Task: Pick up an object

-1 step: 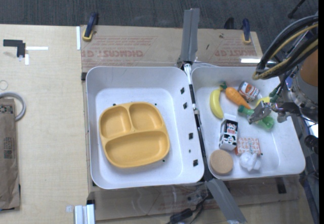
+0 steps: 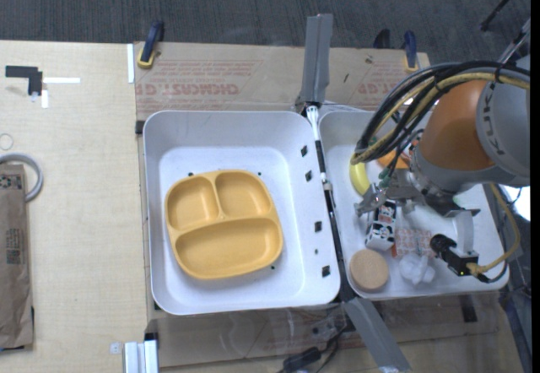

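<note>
- I see the arm (image 2: 460,131) coming in from 3 o'clock, its orange band over the right bin (image 2: 498,278).
- The claw (image 2: 380,198) sits low in that bin, at about 9 o'clock of the wrist, down among the clutter; I cannot tell how far open it is, or whether it has hold of anything.
- Just beside the claw, at its 6 o'clock, stands a small black-and-white box (image 2: 380,228).
- A round tan disc (image 2: 369,269) lies at 6 o'clock of the box, near the bin's front wall.
- A banana (image 2: 360,175) curves along the bin's left side, at 11 o'clock of the claw, partly under the cables (image 2: 405,110).
- Something orange (image 2: 390,160) peeks out under the cables; too hidden for me to name.
- A crumpled clear wrapper (image 2: 416,266) lies at 3 o'clock of the disc.
- The left bin (image 2: 160,219) holds a yellow three-part plate (image 2: 224,224), well apart from the claw.
- On the tabletop (image 2: 76,194), at the far 9 o'clock edge, lies a brown paper bag (image 2: 14,262).
</note>
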Controlling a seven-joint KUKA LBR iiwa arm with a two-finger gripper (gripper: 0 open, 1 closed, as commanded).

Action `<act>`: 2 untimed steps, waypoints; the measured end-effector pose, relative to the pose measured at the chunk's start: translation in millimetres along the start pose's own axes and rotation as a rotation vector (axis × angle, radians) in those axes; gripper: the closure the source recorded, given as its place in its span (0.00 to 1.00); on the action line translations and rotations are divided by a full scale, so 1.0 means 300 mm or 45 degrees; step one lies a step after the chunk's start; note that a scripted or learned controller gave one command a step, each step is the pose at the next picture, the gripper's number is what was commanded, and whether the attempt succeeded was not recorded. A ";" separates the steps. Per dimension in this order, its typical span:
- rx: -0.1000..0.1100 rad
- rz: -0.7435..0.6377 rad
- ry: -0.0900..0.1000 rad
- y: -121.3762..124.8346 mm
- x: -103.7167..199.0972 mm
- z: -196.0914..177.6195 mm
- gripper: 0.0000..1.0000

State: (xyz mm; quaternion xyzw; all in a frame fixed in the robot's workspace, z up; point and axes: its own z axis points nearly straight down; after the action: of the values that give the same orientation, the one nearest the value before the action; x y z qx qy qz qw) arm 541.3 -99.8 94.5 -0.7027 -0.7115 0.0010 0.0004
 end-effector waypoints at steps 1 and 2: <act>0.002 0.006 0.000 -0.002 -0.007 -0.028 1.00; 0.000 -0.041 -0.002 0.157 0.142 -0.376 1.00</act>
State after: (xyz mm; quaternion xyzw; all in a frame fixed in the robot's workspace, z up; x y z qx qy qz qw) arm 587.9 -56.5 207.3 -0.6911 -0.7228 0.0014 -0.0001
